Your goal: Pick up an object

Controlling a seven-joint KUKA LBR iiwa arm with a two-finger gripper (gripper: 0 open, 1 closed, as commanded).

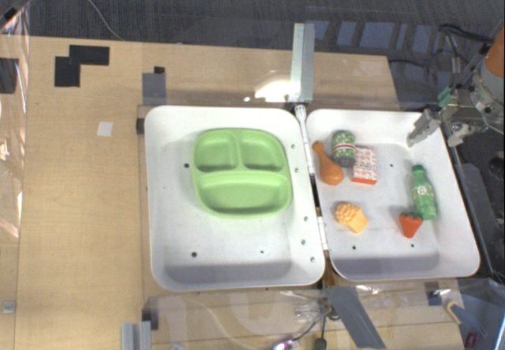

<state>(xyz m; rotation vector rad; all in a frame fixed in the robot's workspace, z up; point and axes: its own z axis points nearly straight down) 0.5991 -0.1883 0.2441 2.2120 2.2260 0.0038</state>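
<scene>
Candidate objects: six small toys, all lying in the right bin [465, 258]; none lifted.

- Green bottle [422, 192]: lying flat near the bin's right wall, cap end toward the far side; closest candidate to the gripper.
- Red strawberry-like toy [409, 224]: just beside the bottle's lower end, possibly touching; contact not resolvable.
- Yellow corn-like toy [352, 217]: mid-bin, apart from the rest.
- Red-and-white carton [364, 165], green can [343, 147], orange drumstick [327, 165]: clustered near the left wall; can and carton touching or nearly so.

Gripper [432, 129]: above the far right corner of the right bin, beyond the bottle's cap end, apart from every toy; nothing seen between the jaws; jaw state not determinable from this view, so cannot tell whether apart or together.

Arm [485, 96]: entering from the right edge, over the bin rim.

Left bin [170, 262]: holding a green divided plate [241, 171], well apart from the gripper.

Step in hand, as judged: approach; grasp not yet made.

Next move, as judged: travel toward the near side until centred over the bottle; align jaws across the bottle's narrow width; descend; close; lift. Risk: clipping the strawberry-like toy, or rolling the bottle against the wall.
</scene>
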